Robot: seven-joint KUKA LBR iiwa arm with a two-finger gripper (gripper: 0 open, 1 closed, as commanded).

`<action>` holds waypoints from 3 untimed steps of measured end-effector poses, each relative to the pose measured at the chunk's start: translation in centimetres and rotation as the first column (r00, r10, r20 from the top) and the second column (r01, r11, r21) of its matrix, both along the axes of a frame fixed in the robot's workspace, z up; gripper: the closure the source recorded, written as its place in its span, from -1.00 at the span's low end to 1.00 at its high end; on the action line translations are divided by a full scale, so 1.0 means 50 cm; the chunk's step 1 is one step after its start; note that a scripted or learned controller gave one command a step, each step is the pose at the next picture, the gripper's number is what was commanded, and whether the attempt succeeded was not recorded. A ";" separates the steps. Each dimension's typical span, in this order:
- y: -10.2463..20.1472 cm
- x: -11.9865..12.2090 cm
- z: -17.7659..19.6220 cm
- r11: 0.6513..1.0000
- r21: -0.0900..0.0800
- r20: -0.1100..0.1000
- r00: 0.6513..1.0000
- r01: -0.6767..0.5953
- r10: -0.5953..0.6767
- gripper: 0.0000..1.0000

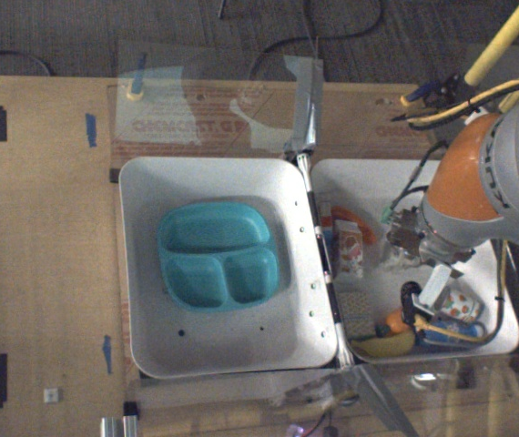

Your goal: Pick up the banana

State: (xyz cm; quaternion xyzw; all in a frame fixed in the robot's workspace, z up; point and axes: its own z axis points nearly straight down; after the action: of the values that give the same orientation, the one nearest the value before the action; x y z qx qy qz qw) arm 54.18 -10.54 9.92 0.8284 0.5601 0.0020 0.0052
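The banana (388,345) is yellow and lies along the near wall of the right bin (373,180), partly tucked under other items. My gripper (403,246) hangs over the middle of that bin, beyond the banana and a little to its right. It sits below the orange band of the arm (464,185). Nothing shows between its fingers.
A teal divided plate (218,254) sits in the left bin (146,198). In the right bin, a small carton (349,247) and an orange packet (343,216) lie near the divider. An orange ball (394,320), a patterned carton (461,305) and a blue item (443,336) crowd the banana.
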 end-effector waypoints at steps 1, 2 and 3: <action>-0.126 0.184 -0.023 0.996 0.003 -0.004 0.996 0.084 -0.084 1.00; -0.121 0.184 -0.025 0.997 0.006 -0.006 0.997 0.081 -0.081 -1.00; -0.120 0.187 -0.001 0.997 0.001 -0.004 0.997 0.078 -0.078 1.00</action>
State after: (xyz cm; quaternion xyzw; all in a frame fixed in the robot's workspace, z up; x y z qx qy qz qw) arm 63.52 -16.52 9.87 0.8495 0.5276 0.0004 0.0034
